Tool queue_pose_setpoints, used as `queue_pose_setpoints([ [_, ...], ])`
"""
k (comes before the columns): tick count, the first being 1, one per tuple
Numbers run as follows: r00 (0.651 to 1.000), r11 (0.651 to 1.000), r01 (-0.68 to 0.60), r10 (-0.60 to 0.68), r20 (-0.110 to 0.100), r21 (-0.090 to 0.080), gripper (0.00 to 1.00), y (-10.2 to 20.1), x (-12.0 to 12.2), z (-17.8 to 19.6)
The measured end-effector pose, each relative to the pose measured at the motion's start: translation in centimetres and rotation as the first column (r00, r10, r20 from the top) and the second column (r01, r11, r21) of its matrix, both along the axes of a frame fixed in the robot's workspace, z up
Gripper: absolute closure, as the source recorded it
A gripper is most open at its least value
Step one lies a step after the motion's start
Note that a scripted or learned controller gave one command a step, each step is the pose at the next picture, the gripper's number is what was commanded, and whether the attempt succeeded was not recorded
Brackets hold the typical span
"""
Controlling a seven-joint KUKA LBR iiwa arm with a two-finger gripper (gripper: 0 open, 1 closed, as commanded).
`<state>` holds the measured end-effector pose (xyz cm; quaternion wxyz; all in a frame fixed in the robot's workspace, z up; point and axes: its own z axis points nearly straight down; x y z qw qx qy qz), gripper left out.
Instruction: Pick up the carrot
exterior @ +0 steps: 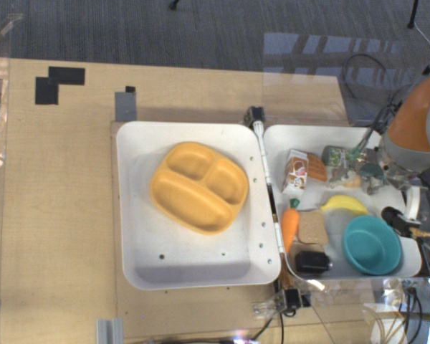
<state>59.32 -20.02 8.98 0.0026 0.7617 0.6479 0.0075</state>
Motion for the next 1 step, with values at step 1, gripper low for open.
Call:
queue_pose_setpoints([
  [1, 0.984, 0.984, 0.178, -0.178, -0.01, -0.004, 0.0, 7.09, -8.26, 0.12],
])
